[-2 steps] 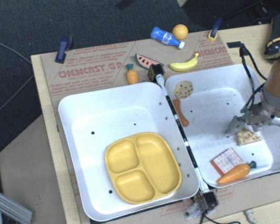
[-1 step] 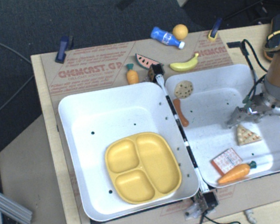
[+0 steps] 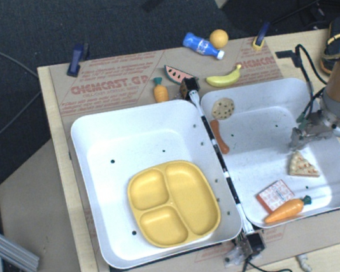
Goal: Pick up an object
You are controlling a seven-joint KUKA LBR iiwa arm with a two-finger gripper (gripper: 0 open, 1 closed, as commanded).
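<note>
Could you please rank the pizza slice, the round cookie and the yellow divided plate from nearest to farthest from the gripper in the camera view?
From the gripper:
1. Triangular pizza slice, just below it in the right bin.
2. Round brown cookie, at that bin's far-left corner.
3. Yellow three-compartment plate, in the left bin.

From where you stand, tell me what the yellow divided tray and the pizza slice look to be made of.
The yellow divided tray looks like moulded plastic with a smooth, slightly satin finish: uniform colour, rounded compartment edges and soft highlights. The pizza slice is probably a plastic or rubber toy, matte and pale tan with specks; it is too small to tell which.
</note>
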